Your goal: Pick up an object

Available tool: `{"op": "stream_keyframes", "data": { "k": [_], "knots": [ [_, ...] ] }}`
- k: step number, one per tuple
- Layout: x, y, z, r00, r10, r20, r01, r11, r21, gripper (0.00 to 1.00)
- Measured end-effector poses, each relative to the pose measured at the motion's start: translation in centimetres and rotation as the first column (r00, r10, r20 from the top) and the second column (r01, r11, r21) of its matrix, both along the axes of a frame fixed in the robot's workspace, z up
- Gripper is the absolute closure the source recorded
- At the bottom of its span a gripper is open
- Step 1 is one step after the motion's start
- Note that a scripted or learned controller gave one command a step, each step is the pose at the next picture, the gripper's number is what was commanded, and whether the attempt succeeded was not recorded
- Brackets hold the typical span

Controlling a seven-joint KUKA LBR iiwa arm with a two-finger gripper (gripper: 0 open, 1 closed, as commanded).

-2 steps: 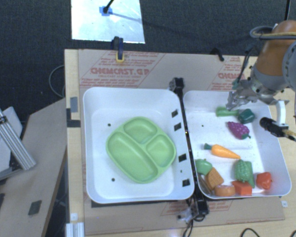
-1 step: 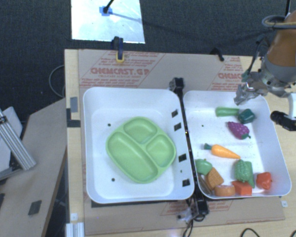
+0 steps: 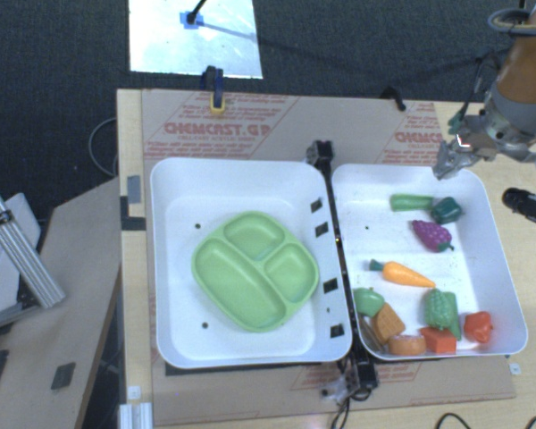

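1. White plastic right-hand bin (image 3: 505,266) is holding the toy foods, and the grey arm is hanging over its far right corner.
2. Fingers (image 3: 448,166) are pointing down at the rim, gripping nothing; whether they are parted is unclear.
3. Green toy cucumber (image 3: 412,202) is lying nearest, just below-left of them, long axis running left-right.

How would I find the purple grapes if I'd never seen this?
Look in the right white bin, in its upper half. Just below the long green vegetable lie the purple grapes, the one purple toy there, above the orange carrot.
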State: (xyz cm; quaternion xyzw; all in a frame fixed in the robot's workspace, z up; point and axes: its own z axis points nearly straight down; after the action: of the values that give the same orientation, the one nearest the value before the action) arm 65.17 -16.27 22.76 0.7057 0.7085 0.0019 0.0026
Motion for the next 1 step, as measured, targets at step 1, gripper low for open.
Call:
{"op": "stream_keyframes", "data": {
  "k": [1],
  "knots": [
    [-0.16,4.91,0.54,1.0,0.005,-0.003,-0.005,1.0,0.002,1.0]
  ]
}}
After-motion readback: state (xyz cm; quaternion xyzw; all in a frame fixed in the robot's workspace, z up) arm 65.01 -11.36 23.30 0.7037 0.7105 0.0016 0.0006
